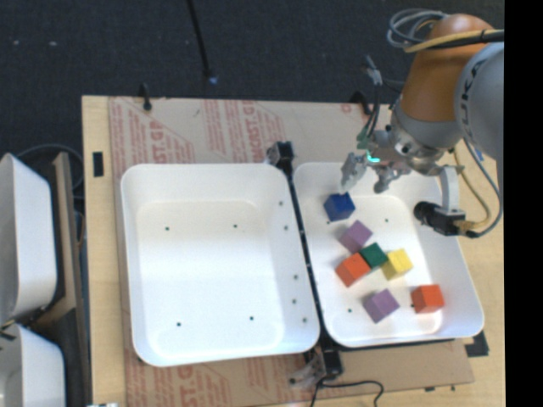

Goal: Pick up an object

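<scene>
Approach step: gripper (370, 173) hung over the right bin (462, 270) with fingers spread and nothing between them, blue cube (338, 206) lay just below-left of it, so next move looked like descending onto that cube, then closing.

Dark carpeted floor (254, 32) beyond wooden bench (102, 253); black cable (197, 32) across floor; even light.

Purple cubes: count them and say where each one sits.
2, both in the right bin. One purple cube lies just below the blue cube; the other purple cube lies near the front edge, left of an orange cube.
</scene>
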You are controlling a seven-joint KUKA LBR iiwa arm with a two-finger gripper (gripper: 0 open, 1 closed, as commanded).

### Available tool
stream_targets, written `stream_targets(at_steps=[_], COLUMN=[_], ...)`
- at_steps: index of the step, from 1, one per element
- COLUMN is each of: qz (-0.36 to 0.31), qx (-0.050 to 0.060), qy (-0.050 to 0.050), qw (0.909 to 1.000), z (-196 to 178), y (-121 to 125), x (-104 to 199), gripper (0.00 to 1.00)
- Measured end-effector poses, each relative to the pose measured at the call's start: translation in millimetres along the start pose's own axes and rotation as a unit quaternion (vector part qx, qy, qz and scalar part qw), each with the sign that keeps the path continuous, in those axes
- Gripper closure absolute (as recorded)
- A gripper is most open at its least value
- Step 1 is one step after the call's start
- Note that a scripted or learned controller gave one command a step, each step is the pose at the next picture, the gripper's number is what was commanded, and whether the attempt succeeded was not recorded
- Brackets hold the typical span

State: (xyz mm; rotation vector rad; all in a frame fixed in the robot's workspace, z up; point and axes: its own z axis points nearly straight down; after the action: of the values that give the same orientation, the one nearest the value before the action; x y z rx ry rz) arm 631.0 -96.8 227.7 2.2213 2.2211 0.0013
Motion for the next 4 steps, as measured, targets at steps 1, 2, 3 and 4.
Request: stream_targets(at_steps=[1,2,3,4], qz=[0.000,0.000,0.000,0.000], qx=[0.000,0.002,0.002,0.001], qy=[0.000,0.000,0.000,-0.001], qw=[1.0000,1.0000,1.0000,1.0000], z=[0,55,111,128], y=[0,8,16,16], x=[0,-4,-7,-7], gripper=[0.00,0.00,0.00,0.00])
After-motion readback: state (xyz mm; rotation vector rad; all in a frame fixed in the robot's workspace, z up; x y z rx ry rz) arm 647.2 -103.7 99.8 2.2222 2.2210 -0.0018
